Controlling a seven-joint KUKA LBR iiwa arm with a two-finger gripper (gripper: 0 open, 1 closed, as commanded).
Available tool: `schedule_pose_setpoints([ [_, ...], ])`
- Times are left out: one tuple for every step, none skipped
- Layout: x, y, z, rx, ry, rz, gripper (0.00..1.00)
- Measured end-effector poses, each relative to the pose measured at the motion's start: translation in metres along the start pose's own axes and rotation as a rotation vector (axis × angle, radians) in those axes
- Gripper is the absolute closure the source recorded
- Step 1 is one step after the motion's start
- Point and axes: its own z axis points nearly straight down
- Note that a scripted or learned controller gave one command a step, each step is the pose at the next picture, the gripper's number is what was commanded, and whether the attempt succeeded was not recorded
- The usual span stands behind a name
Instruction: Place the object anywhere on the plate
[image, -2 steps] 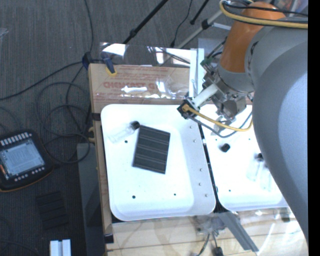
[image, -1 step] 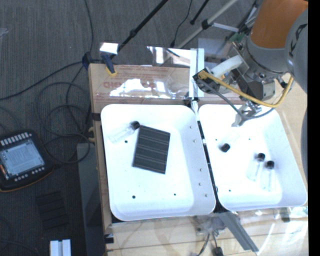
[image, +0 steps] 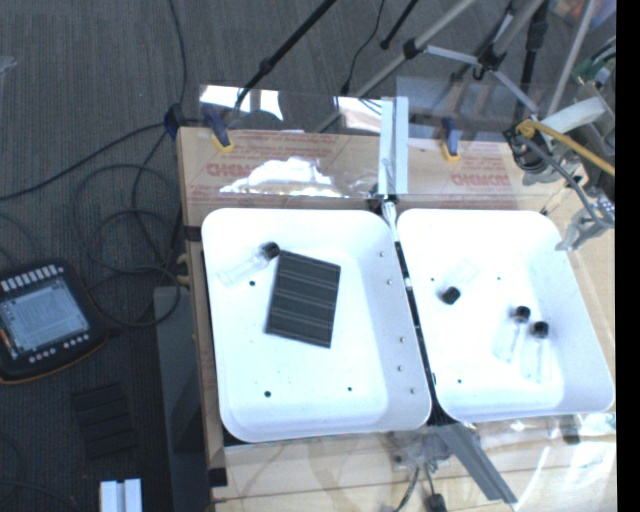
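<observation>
The plate (image: 303, 298) is a dark ribbed rectangle lying flat in the left bin (image: 300, 400). A clear vial with a black cap (image: 252, 262) lies just off the plate's upper left corner, touching the bin floor. In the right bin (image: 480, 390) lie three more clear vials with black caps: one near the middle (image: 451, 294) and two side by side further right (image: 521, 314) (image: 540, 328). My gripper (image: 586, 226) hangs at the far right rim of the right bin, well above and apart from all the vials.
A metal divider post (image: 398, 150) stands at the back between the bins. Cardboard backing (image: 290, 165) runs behind them. Tripod legs and cables cross the floor at the top. A teach pendant (image: 42, 318) lies on the floor to the left.
</observation>
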Motion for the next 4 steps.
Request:
schedule_pose_setpoints([
  [0.0003, -0.0005, 0.0002, 0.0, 0.0, -0.001, 0.0],
  [0.0003, -0.0005, 0.0002, 0.0, 0.0, -0.001, 0.0],
  [0.0003, -0.0005, 0.0002, 0.0, 0.0, -0.001, 0.0],
  [0.0003, -0.0005, 0.0002, 0.0, 0.0, -0.001, 0.0],
])
